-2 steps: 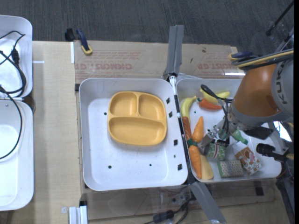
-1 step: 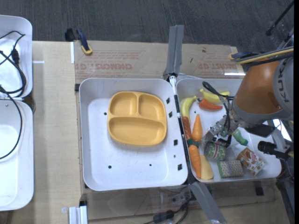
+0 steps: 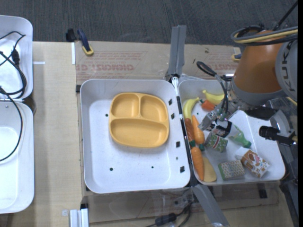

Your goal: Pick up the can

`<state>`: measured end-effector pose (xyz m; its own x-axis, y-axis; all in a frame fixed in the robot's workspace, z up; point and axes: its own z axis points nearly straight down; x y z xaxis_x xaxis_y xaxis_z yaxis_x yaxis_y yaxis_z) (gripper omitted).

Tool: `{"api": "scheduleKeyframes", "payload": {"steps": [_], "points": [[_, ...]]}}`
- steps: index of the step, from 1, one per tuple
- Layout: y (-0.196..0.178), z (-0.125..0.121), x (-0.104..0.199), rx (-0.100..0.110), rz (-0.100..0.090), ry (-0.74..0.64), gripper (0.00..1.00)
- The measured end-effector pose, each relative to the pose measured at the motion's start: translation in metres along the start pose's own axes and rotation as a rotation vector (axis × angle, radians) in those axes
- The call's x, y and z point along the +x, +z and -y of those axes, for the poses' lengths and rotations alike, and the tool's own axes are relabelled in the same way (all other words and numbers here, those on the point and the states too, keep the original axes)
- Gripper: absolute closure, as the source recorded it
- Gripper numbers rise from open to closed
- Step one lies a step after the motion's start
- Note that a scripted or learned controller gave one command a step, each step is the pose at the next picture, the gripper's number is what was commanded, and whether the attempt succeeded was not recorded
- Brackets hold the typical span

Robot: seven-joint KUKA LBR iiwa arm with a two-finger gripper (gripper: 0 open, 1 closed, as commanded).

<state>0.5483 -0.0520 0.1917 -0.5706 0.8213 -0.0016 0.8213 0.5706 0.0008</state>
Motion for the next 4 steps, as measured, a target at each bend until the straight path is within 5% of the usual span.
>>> {"api": "scheduleKeyframes", "payload": {"steps": [1,2,3,4], "points": [[-0.016,-0.04,0.026,0.003,-0.001,0.132,1.0],[0.001,0.048,0.016,0.003,-0.002,0.069,1.0],[-0.042,-0.002,0.012,0.001,0.0,-0.077,1.0],[-0.076,-0.049,-0.038,0.002,0.001,0.122,1.0]]}}
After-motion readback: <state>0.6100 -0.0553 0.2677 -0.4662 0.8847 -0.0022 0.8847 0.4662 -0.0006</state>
